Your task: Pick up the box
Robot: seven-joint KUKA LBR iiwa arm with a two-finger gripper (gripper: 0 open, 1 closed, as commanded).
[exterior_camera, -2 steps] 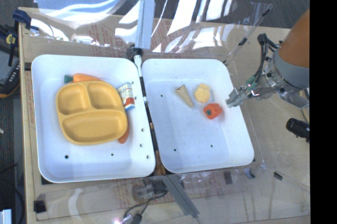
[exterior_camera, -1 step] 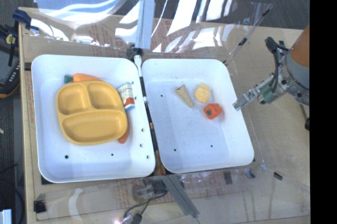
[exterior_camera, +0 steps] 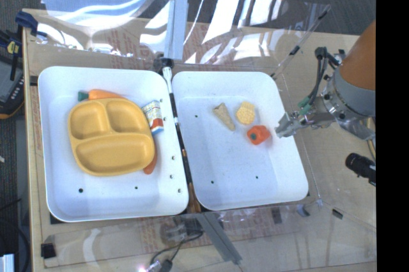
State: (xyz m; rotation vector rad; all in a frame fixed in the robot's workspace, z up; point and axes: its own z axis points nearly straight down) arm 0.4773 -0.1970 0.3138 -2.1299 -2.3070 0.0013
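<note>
A: Step? Approach. Gripper (exterior_camera: pixel 283 129) at right bin's (exterior_camera: pixel 281 191) right rim, jaw state unclear.
B: Box (exterior_camera: pixel 153 117) in left bin (exterior_camera: pixel 57 194), against yellow tray (exterior_camera: pixel 112 136). Next: cross over both bins, descend on it.

The carrot (exterior_camera: pixel 102 94) is largely hidden under the yellow tray (exterior_camera: pixel 112 136) at its 12 o'clock edge, and the small box (exterior_camera: pixel 153 117) is partly covered at its 3 o'clock side. The arm (exterior_camera: pixel 358 76) is cut off at the 3 o'clock edge, and the gripper (exterior_camera: pixel 284 128) is too small for its fingers to be made out.
</note>
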